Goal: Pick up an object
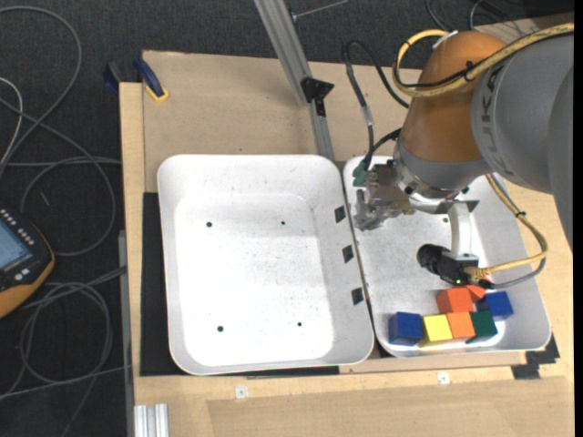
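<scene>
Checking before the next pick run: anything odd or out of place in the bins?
Nothing looks damaged or spilled. The blocks are all bunched in the near corner of the right bin, tight against its wall, an awkward spot for the gripper.

Blocks [448, 321] crowd the right bin's [401, 289] near corner; its middle lies open.

Wooden bench [237, 89]; left bin [246, 262], right bin [401, 285] side by side
</scene>
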`<state>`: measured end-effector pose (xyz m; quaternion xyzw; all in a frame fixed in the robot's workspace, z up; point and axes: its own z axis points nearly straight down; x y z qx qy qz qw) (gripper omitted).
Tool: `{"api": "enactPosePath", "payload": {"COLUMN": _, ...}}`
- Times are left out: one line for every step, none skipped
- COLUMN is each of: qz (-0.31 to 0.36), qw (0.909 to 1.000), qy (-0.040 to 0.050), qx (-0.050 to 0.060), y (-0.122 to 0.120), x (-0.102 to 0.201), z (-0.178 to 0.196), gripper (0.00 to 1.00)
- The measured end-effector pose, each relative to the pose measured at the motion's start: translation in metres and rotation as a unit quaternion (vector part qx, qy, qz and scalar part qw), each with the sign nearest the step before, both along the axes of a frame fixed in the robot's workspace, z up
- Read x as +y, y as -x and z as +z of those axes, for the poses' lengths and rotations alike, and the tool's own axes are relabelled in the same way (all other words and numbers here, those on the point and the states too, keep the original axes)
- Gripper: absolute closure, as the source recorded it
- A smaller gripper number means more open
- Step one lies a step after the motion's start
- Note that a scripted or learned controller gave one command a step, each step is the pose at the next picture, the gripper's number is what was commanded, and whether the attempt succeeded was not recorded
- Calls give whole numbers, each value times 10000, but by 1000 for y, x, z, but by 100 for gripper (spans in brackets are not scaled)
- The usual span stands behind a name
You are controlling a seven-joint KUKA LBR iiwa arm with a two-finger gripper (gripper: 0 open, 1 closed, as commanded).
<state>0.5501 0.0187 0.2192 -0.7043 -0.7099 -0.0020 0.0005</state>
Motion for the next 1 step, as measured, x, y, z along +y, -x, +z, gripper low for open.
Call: {"api": "enactPosePath", "payload": {"qz": -4, "qw": 10000, "qy": 4, "qx": 3, "y": -2, "x": 50, "z": 10, "gripper": 100}}
